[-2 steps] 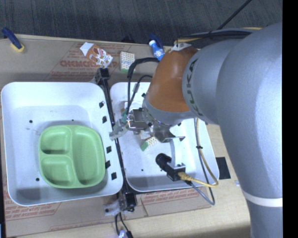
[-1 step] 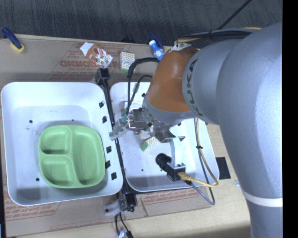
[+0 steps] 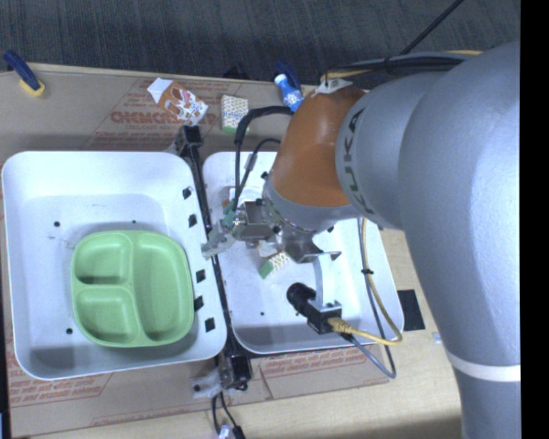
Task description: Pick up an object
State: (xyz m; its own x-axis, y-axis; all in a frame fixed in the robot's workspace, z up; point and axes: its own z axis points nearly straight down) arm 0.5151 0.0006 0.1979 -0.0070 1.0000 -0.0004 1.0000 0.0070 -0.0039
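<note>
My gripper (image 3: 239,225) hangs low over the left part of the right bin (image 3: 256,337), close to the divider between the two bins. The orange band and the grey wrist cover much of this bin from above. A small green and pale object (image 3: 274,264) lies on the bin floor just right of and below the gripper, apart from it. Whether anything sits in the gripper is hidden by the wrist and its fittings.
A green divided plate (image 3: 133,287) lies in the left bin (image 3: 27,181). A black fitting with a yellow cable (image 3: 313,311) reaches over the front of the right bin. Small packets (image 3: 178,103) and a blue clamp (image 3: 287,88) lie on the cardboard behind the bins.
</note>
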